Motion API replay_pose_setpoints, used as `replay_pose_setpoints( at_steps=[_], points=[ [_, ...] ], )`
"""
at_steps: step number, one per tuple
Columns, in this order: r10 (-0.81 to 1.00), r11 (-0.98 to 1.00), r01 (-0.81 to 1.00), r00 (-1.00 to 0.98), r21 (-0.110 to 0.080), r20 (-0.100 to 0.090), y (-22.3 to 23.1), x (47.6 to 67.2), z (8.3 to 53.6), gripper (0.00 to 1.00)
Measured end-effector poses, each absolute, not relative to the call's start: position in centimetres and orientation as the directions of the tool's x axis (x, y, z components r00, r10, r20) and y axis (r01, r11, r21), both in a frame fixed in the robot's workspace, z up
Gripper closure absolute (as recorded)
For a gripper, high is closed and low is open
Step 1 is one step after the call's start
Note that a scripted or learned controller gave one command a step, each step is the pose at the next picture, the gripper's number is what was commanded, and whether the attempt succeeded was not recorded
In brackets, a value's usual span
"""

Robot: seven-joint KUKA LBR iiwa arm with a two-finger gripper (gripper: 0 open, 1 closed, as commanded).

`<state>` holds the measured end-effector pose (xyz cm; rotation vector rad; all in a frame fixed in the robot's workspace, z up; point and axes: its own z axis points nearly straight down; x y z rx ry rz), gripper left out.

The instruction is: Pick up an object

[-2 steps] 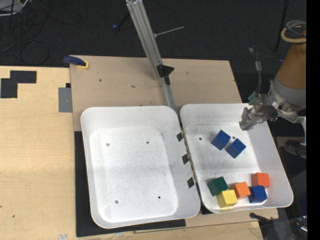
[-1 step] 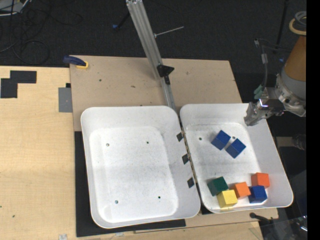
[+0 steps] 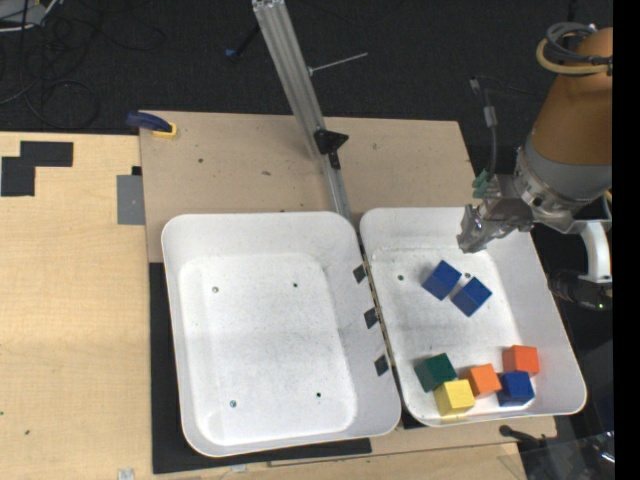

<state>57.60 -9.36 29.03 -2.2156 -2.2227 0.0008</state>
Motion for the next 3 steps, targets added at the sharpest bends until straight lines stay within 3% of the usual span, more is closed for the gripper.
replay_pose_setpoints(
  at_steps=[1, 3],
  points=[
    [1.0, 0.004, 1.0, -0.004, -0.006, 0.002, -4.0, 58.8, 27.4, 1.0],
    [1.0, 0.004, 1.0, -0.004, -0.006, 0.001, 5.8, 57.8, 24.8, 1.0]
  ],
)
